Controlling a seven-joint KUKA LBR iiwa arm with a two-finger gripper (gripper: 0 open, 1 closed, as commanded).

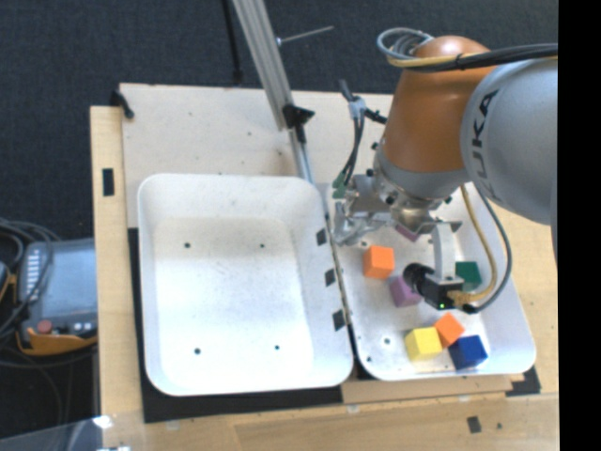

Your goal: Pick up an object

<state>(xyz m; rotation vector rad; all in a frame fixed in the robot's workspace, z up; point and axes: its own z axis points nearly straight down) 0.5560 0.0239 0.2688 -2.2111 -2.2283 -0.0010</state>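
Two white bins sit side by side on the surface (188, 139). I see the left bin (235, 280) with only small dark specks on its floor, and the right bin (507, 346) with all the blocks in it. From the right the arm (470, 111) reaches over the right bin, grey with its orange band above the wrist, and it covers the far part of that bin. The gripper (362, 216) hangs low near the wall between the two bins; its fingers are lost among metal parts and cables, so I cannot tell how far they are open or whether they have anything. An orange block (379, 261) lies just beside the gripper, toward the near side. A purple block (404, 291) is next to it. A green block (467, 272) sits further right. Near the front wall a yellow block (423, 342), a second, smaller orange block (451, 327) and a blue block (468, 350) lie close together.
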